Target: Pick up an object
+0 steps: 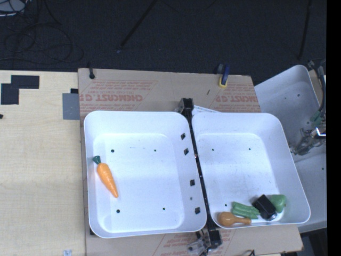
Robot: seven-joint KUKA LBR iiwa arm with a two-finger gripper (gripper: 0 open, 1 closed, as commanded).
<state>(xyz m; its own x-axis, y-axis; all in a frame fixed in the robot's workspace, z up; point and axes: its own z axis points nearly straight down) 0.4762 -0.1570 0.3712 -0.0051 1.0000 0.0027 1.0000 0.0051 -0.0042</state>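
Note:
An orange toy carrot [107, 179] with a green top lies by the left wall of the left bin [133, 124]. In the near right corner of the right bin [240, 127] several small things are bunched together. Among them are a dark green vegetable [245, 210], a black block [265, 207], a light green piece [277, 200] and an orange-brown gourd shape [233, 219]. The black block rests against the two green pieces.
Both bins sit on a cardboard sheet [160, 92] on a pale wooden bench [37, 159]. A blue and yellow clamp [224, 76] grips the sheet's far edge. Black clips [186, 105] join the bins along the middle. A grey-white metal plate [290, 92] with cables stands at the right.

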